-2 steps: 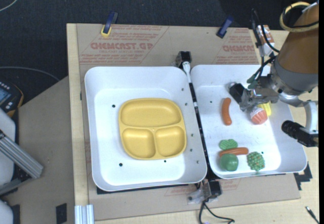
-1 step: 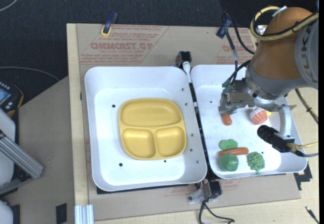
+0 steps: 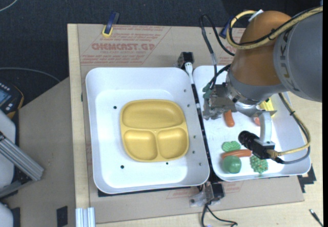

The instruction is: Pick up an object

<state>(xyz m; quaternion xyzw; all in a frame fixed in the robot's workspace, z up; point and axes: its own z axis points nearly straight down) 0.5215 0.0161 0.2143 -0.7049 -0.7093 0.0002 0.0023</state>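
Hovering over the right bin (image 3: 294,118), the gripper (image 3: 212,104) sits just beside an orange piece (image 3: 229,118), perhaps a carrot; finger spread unclear.

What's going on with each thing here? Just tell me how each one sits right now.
Yellow tray: flat, upright, in the left bin.
Gripper: low over the right bin.
Orange piece: lying beside the gripper.
Green toys: resting at the right bin's near edge.

I read both shallow white bins (image 3: 97,118) as smooth glossy plastic. Yellow three-compartment tray (image 3: 154,129): matt plastic. Bench top (image 3: 128,46) looks like printed brown cardboard, matt. Arm's orange band (image 3: 259,54) has satin sheen.
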